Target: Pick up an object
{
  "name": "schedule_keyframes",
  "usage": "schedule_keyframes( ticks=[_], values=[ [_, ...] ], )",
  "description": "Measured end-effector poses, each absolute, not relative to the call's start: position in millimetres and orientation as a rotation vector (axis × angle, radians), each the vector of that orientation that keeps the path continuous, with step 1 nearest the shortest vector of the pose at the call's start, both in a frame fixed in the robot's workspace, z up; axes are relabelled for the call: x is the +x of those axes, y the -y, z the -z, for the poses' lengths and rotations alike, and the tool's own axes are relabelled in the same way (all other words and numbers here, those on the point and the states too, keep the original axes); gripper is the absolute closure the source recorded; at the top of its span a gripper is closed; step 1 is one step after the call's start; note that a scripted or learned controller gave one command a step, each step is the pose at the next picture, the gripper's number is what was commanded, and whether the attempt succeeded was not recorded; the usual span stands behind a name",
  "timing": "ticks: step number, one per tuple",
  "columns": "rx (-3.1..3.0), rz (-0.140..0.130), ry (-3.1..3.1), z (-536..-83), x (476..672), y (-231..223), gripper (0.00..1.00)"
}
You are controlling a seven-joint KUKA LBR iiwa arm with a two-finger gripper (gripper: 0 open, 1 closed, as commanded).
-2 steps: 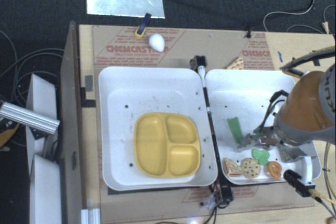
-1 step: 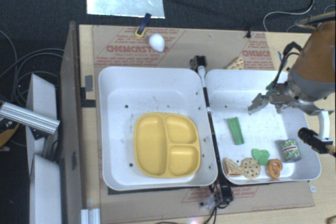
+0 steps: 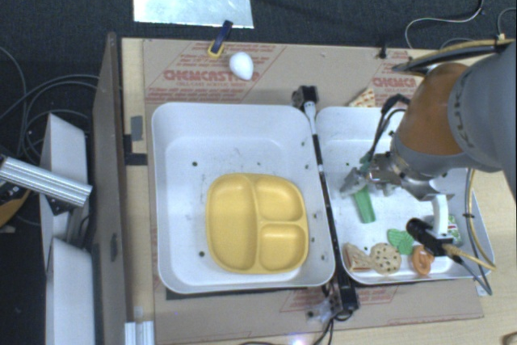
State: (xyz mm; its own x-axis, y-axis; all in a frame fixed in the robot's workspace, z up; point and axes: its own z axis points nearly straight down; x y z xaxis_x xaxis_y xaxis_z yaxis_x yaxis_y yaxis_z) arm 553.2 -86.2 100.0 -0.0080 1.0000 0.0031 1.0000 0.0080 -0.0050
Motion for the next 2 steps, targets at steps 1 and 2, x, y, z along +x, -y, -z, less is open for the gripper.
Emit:
schedule_keyframes(
  ticks=[1, 2],
  values=[
    [-2.219, -0.001, 2.221, -83.3, 542.4, 93.2, 0.00],
    [-2.219, 0.003, 2.225, -95.0, 544.1, 92.8, 1.00]
  ],
)
